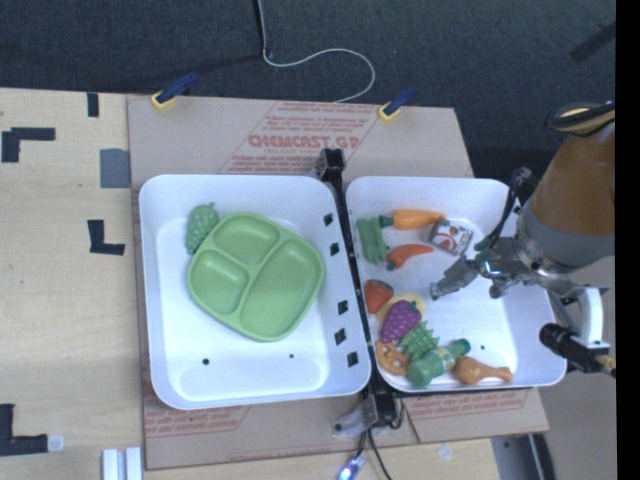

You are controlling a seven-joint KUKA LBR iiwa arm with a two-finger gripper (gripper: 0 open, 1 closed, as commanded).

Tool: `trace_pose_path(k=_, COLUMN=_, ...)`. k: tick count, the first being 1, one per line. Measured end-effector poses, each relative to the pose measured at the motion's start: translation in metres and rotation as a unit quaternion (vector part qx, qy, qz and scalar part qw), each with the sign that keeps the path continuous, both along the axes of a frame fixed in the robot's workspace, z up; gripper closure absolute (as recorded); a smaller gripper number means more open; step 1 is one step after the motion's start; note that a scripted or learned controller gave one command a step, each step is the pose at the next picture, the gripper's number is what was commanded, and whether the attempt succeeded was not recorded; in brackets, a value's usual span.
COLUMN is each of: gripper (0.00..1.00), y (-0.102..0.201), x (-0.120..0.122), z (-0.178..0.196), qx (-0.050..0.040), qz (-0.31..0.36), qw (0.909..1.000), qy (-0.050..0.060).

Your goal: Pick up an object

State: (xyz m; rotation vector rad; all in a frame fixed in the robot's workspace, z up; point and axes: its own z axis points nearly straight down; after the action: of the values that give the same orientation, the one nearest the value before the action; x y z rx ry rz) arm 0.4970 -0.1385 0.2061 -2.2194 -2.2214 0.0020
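Camera, one unit, fixed: I look down from above the bench point(60, 268) at a slant, far enough back to take in both white bins whole. Left bin point(160, 298) sits centre-left of the frame, right bin point(500, 193) centre-right, their shared edge running down the middle. Dark floor point(450, 28) fills the upper band, so the view faces away from the lower edge. The arm point(580, 198) enters at the right edge, mid-height.

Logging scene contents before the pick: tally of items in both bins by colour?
Green: 4 (divided plate, grape bunch, beans, the toy at)
Orange: 3 ()
Red: 1
Purple: 1 (grapes)
White-and-red can: 1
Total: 10, small ones approximate.
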Motion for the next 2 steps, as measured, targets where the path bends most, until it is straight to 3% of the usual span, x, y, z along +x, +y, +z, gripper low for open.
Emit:
trace_pose_path(k=1, gripper=0.00, y=0.098, x=-0.014, z=0.008, qx=0.0023, qz=0.005, qw=1.0000, qy=0.001)
trace_pose_path(k=2, gripper=0.00, y=0.211, x=-0.015, z=-0.024, qx=0.0014, qz=0.006, qw=1.0000, qy=0.003)
